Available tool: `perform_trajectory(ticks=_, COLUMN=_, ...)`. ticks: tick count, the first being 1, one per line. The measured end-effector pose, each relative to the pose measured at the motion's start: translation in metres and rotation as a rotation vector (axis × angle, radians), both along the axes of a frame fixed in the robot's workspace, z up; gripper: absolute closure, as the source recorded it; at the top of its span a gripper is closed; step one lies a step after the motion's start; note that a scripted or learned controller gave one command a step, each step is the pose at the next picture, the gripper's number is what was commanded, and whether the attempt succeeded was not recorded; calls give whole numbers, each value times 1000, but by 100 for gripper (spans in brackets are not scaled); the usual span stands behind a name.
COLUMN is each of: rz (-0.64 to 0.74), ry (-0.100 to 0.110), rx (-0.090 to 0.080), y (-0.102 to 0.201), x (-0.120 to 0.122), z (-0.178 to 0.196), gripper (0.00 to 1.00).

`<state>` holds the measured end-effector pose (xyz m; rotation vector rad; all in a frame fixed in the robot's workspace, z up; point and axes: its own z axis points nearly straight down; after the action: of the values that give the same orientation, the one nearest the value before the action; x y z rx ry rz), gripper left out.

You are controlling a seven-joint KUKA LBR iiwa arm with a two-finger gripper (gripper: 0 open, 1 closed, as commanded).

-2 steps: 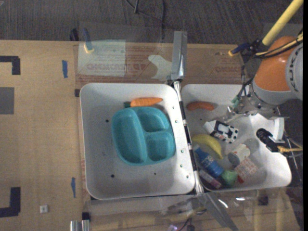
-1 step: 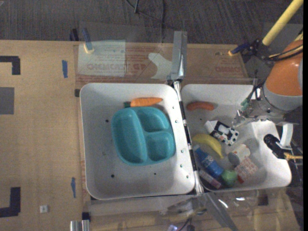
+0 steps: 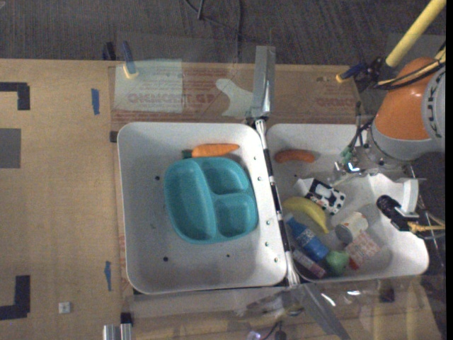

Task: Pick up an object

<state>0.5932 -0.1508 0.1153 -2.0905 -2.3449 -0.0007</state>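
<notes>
My gripper [image 3: 346, 168] hangs over the back middle of the right bin [image 3: 417, 261], below the arm's orange band. Just under and left of it lies a black-and-white toy [image 3: 327, 195]. An orange sausage-shaped piece [image 3: 294, 156] rests at the bin's back left. A yellow banana [image 3: 306, 212], a blue bottle [image 3: 307, 238], a green piece [image 3: 337, 261], a white cup [image 3: 351, 227] and a pink-printed packet [image 3: 364, 250] crowd the front. Nothing shows in the gripper's grasp.
The left bin [image 3: 141, 261] holds a teal divided plate [image 3: 211, 198] with an orange carrot [image 3: 215, 149] behind it. A metal divider [image 3: 272, 190] runs between the two bins. The arm fills the upper right corner.
</notes>
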Motion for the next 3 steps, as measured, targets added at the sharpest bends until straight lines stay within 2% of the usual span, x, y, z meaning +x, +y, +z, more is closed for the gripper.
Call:
perform_trajectory(ticks=1, rz=-4, ry=-4, rx=-1, y=-2, x=1, z=11, gripper=100)
perform_trajectory(ticks=2, rz=-4, ry=-3, rx=-1, y=-2, x=1, z=11, gripper=0)
perform_trajectory(ticks=3, rz=-165, ry=2, rx=1, y=-1, x=-28, z=28, gripper=0)
